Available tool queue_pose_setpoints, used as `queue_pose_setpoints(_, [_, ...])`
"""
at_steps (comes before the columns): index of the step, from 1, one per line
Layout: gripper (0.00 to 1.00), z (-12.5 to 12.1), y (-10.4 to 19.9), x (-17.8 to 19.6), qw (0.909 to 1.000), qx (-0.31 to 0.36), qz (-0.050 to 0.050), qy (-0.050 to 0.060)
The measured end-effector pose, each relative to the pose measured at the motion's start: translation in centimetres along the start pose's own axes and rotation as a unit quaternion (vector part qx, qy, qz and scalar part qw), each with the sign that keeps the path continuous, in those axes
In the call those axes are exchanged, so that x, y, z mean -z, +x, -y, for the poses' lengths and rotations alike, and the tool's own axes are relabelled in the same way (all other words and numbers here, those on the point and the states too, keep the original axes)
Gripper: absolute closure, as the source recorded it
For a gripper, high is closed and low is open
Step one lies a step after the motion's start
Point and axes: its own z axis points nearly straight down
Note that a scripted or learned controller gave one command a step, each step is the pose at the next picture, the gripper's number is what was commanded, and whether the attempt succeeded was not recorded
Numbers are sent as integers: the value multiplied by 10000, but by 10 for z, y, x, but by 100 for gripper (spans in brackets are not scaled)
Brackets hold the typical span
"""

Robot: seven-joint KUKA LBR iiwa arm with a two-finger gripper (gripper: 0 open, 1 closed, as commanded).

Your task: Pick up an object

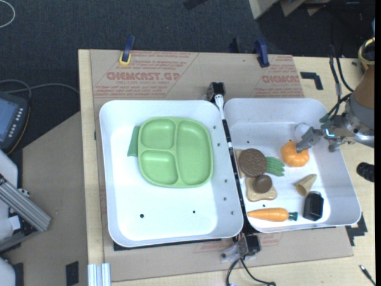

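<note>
The gripper [308,137] sits right on top of the orange toy [294,154], and I cannot tell if it has grabbed it, so it should squeeze the middle and lift slowly, straight up.

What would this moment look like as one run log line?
arm: in from right | gripper: over right bin, at orange toy | grasp: not confirmed | left bin: green divided plate
</note>
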Motion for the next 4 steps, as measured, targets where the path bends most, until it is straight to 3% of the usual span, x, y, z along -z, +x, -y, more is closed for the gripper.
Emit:
queue_pose_setpoints(2, [0,1,9,-77,10000,2,11,-27])
queue_pose_setpoints(3, [100,1,9,-65,10000,1,15,-37])
queue_pose_setpoints(4, [100,6,1,-6,10000,-7,29,-65])
